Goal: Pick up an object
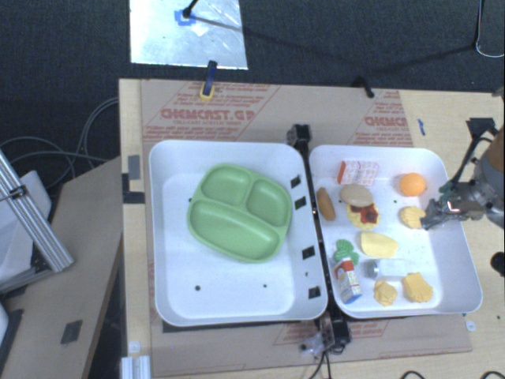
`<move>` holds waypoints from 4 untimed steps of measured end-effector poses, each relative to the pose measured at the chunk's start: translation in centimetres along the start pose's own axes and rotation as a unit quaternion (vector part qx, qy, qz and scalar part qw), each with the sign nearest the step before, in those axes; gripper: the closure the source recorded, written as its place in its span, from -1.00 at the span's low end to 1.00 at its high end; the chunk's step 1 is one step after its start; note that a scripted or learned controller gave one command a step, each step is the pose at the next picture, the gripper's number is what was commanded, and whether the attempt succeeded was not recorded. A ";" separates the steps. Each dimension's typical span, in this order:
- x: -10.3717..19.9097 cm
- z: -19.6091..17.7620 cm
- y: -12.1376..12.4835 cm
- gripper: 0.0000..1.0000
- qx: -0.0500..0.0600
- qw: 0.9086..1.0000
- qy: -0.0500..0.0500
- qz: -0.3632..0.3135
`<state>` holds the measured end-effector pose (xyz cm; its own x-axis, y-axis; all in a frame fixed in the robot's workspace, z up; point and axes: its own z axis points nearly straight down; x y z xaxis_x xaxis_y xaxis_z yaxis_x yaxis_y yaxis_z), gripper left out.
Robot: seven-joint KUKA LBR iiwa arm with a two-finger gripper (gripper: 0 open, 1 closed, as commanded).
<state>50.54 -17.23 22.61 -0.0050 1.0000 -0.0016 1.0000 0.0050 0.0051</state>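
Observation:
The right bin [461,271] holds toy food: a red and white carton [358,170], an orange [412,184], a hot dog [324,203], a burger [358,197], a yellow lump [412,216], a yellow banana-like piece [379,244], a small bottle [347,279] with a green piece [344,252] above it, and two yellow pieces [386,292] [417,287] at the front. My gripper [436,214] reaches in over the right rim, its tip just right of the yellow lump. Nothing shows between its fingers.
The left bin [170,290] holds a green divided plate [241,212]. A black divider with clips [308,212] separates the bins. A metal sheet [188,22] lies beyond the bench. An aluminium frame [28,219] stands at the left.

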 end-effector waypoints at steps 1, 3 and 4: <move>4.7 0.9 -0.1 1.00 0.002 1.000 0.001 -0.002; 10.5 -0.7 0.4 1.00 0.001 1.000 0.001 -0.001; 10.8 1.2 -0.3 1.00 0.002 1.000 0.001 0.002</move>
<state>50.18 -6.45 21.42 -0.0014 1.0000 -0.0004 1.0000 0.0014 0.0019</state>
